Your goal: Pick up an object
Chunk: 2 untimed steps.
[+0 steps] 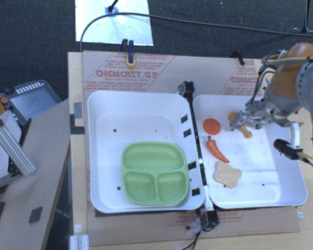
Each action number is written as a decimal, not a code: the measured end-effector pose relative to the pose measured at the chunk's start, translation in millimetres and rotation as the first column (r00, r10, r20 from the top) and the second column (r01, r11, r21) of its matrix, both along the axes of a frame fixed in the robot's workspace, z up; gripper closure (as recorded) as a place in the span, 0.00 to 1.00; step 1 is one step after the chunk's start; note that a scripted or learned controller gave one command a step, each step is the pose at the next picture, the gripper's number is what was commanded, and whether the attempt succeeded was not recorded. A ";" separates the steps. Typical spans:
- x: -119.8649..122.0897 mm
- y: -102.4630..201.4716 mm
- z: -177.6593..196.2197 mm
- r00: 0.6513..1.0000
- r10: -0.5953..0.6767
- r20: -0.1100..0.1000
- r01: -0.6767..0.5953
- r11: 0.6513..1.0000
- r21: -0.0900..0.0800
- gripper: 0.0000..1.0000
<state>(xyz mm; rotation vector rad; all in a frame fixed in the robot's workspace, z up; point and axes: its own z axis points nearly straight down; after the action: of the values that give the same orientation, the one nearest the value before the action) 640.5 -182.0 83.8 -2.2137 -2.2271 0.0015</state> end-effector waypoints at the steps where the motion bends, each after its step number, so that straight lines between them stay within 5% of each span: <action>1: 1.9 -0.2 13.7 1.000 0.002 0.005 -0.002 1.000 -0.001 1.00; 2: 9.9 3.3 59.7 1.000 -0.001 0.007 0.001 1.000 -0.001 1.00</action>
<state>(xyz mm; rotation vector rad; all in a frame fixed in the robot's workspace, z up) 650.4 -178.7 143.5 -2.2184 -2.2307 -0.0046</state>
